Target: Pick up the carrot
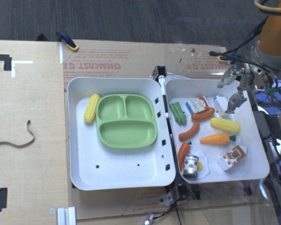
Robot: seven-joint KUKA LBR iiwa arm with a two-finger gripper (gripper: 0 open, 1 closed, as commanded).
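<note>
The carrot (217,138) lies flat at centre right of the frame in the right bin (259,172), just below a corn cob (225,124). The end effector (233,106) hangs above it, holding nothing, fingers narrowly parted.

The cardboard sheet (131,60) under the 2 white bins carries red printed lettering, seen upside down and mirrored from the camera; it cannot be made out with certainty. More red print shows on the cardboard behind the right bin (253,172), also unreadable. The small carton's (232,157) label is too blurred to read.
</note>
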